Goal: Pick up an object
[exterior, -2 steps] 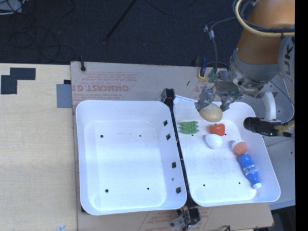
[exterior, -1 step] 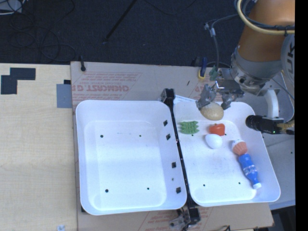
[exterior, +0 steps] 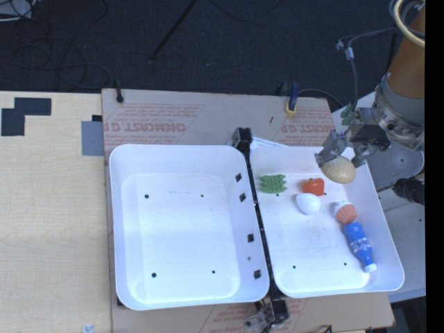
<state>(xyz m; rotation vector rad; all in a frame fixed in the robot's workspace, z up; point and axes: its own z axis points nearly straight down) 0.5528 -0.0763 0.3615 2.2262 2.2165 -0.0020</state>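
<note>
Pincer (exterior: 341,157): clamped on the potato (exterior: 338,170), a tan, smooth oval, above the right bin (exterior: 388,255) far edge.
Bottle (exterior: 359,245): blue plastic, near right edge.

The scene was viewed by a single fixed camera set above the bench (exterior: 55,207), angled down at a slant from the six o'clock side. Both white bins (exterior: 121,186) were taken in whole from well back, with dark floor (exterior: 208,40) at twelve o'clock and the arm (exterior: 409,68) at two o'clock.
</note>
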